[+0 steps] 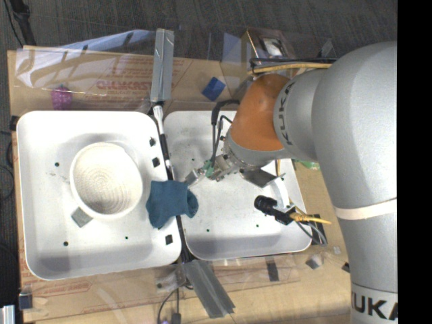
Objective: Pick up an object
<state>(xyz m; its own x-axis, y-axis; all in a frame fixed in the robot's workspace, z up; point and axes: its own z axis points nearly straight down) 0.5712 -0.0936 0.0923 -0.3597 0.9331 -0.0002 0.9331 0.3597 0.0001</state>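
Camera view is showing the gripper (206, 172) hanging low in the right bin (229, 238), near its left wall; the wrist (260, 123) is partly hiding it, so whether it is apart or closed I cannot tell, and nothing is showing in its grasp; it is probably sitting there because the blue cloth (170, 204), the closest candidate, is lying just beside it, draping over the divider between the bins; that ridge is likely complicating a clean grab; the white bowl (106, 179) and a small grey piece (81, 216) are lying in the left bin (40, 248), well apart from the gripper; a blue block (214, 88) is resting outside both bins.
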